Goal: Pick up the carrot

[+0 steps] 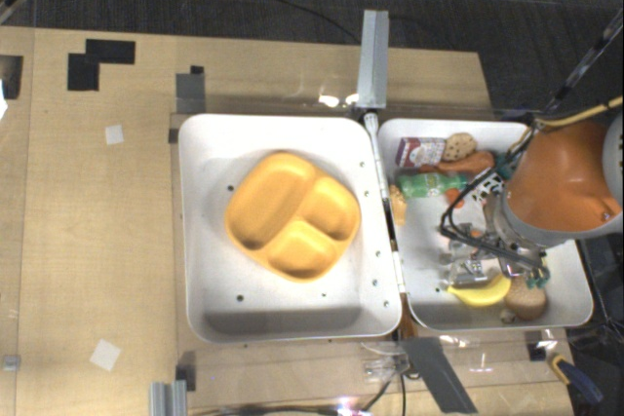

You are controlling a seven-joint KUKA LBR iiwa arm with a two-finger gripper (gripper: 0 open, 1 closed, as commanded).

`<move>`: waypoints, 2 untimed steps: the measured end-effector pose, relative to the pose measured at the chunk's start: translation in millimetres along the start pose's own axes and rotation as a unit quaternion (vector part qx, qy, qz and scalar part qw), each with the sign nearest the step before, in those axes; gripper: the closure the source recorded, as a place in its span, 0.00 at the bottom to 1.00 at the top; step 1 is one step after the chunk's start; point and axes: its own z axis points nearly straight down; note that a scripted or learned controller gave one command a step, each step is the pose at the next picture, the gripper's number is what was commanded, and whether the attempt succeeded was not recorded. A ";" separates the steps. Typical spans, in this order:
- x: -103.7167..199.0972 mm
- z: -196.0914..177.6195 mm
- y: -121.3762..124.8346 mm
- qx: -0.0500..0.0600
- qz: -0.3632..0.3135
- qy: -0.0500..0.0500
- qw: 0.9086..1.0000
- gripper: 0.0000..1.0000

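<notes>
Arm [561,180] comes in from the right and sits low over the right bin [575,307], orange band toward the camera. Claw [478,263] hangs among cables above the bin's near half, right over the banana [480,293]; can't tell its state, wiring and wrist hide it. Carrot [466,167] lies at the far end of the same bin, orange, tapered, smooth, stretched roughly sideways, just beside the green bottle [426,185] on its near side and just under the cookie [458,146] and the red-and-white packet [419,152]. So the target is well apart from the claw, toward the bin's back wall. My read: claw is parked over the wrong item, or just staging; nothing visibly held. Banana is curved, glossy yellow; a brown rounded item [525,304], maybe a potato, sits touching or nearly touching its right tip at the front corner. Clutter is tight around the carrot, so a grasp there likely needs to come across the narrow body, away from the bottle, or it'll nudge neighbours. Left bin [195,209] carries a yellow sectioned plate [292,214], moulded plastic, three shallow wells, soft rounded edges, sitting roughly centred. Both bins are matte white, shallow, rounded corners, side by side on the pale wood worktop [88,229], split by a metal rail [373,63].
</notes>
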 end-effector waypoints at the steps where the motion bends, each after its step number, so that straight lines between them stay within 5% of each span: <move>1: -38.8 1.4 27.0 0.000 0.050 0.001 0.999 1.00; 2: -4.9 -11.9 3.6 -0.001 0.113 0.007 0.994 1.00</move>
